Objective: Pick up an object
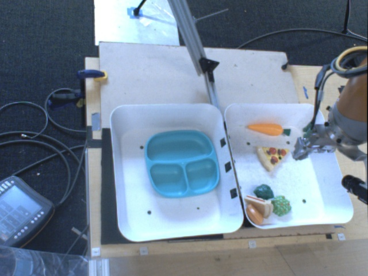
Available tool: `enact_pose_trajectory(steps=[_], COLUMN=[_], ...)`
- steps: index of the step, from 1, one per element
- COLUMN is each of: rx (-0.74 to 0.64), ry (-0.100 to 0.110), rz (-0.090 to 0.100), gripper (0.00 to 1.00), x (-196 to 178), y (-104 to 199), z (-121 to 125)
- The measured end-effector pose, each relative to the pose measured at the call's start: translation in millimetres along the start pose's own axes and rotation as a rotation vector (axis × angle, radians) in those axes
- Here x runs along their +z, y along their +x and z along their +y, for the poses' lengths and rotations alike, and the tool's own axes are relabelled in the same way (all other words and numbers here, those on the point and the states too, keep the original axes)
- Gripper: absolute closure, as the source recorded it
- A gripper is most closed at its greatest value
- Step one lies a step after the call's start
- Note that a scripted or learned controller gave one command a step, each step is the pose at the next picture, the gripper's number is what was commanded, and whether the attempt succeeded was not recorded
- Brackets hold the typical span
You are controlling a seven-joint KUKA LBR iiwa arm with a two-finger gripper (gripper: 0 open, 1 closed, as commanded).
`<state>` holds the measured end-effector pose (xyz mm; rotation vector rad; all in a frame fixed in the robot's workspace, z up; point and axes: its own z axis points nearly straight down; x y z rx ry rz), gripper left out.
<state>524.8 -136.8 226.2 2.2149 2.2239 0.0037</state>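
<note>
In the right bin (322,171) lie an orange carrot (265,129) near the back, a pizza slice (272,156) in the middle, and a dark green piece (264,191), a light green broccoli (281,205) and a sandwich-like piece (257,207) at the front. My gripper (301,150) hangs at the right side of this bin, just right of the pizza slice and below the carrot's tip. I see nothing held in it.
The left bin (129,206) holds a blue three-part plate (181,162). A slanted metal pole (190,30) runs from the top down to the seam between the bins. Cables and a pendant (20,211) lie on the floor at left.
</note>
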Motion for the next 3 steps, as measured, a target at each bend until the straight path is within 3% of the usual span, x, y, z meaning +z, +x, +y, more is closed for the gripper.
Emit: enact_pose_trajectory(steps=[3], rx=[-0.010], ry=[0.001], rz=[0.004], gripper=[1.00], x=[-10.3], y=[183.9], z=[-5.5])
